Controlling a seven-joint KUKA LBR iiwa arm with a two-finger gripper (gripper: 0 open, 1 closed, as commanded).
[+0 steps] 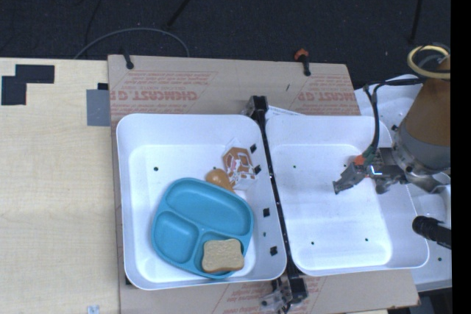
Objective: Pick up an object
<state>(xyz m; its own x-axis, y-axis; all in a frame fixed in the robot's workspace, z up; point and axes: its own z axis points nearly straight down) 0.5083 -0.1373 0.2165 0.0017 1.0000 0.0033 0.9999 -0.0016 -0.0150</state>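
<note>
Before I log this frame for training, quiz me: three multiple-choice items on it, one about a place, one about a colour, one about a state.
1. Where is the tray?
A. left bin
B. right bin
C. on the cardboard outside the bins

2. What colour is the tray?
A. red
B. blue
C. green

3. How does the toast sit?
A. between the hand's fingers
B. in a compartment of the tray
C. on the right bin's floor

Answers:
1. A: the tray lies on the floor of the left bin.
2. B: its whole surface is light blue.
3. B: the toast rests in the tray's near compartment, while the hand is over the right bin.
</note>
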